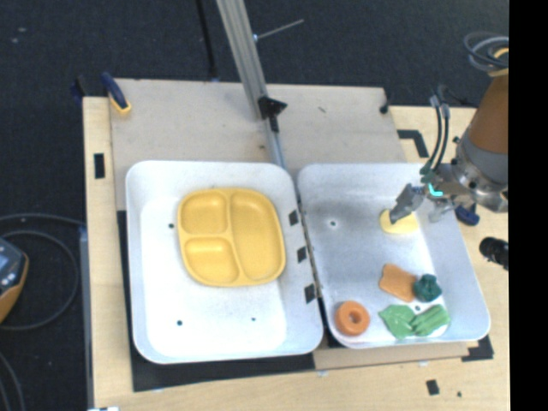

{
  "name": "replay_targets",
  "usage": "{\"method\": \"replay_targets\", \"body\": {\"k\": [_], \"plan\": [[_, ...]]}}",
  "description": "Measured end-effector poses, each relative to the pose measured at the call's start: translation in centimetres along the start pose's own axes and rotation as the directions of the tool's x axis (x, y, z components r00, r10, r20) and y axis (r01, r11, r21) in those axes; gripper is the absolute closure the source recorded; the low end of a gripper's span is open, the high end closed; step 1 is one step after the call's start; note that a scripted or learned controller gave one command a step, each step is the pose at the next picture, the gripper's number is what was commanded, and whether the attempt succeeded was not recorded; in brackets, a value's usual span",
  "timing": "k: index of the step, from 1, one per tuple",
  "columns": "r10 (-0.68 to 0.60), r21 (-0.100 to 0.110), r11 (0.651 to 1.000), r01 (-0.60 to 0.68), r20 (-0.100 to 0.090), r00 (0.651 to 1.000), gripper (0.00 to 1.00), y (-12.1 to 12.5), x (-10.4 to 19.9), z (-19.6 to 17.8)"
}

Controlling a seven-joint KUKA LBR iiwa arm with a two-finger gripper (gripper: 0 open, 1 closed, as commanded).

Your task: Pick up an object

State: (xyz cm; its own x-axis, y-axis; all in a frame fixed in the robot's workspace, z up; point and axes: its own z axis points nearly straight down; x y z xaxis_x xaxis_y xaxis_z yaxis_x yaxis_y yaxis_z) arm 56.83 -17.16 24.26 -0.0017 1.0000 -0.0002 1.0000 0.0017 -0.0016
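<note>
Pale yellow piece [397, 223] is lying in the right bin [342, 247], with the gripper [421, 202] hovering just above it, fingers spread wide. Closing off-centre is risking a slip toward the orange chunk [396, 282] nearby.

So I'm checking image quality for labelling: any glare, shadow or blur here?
Camera view: even lighting; the right bin floor has a greyish mottled patch, the left bin looks plain white; the hand is soft-edged over a pale yellow piece; the floor around the bench is very dark.
</note>
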Motion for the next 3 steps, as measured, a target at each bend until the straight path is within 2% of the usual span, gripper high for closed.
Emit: {"method": "replay_targets", "body": {"k": [1,3], "plan": [[0.000,-0.003,1.000,0.000,0.001,1.000,0.00,0.1,0.0,-0.1],[0.002,0.001,1.000,-0.002,0.001,1.000,0.00,-0.9,-0.8,8.7]]}}
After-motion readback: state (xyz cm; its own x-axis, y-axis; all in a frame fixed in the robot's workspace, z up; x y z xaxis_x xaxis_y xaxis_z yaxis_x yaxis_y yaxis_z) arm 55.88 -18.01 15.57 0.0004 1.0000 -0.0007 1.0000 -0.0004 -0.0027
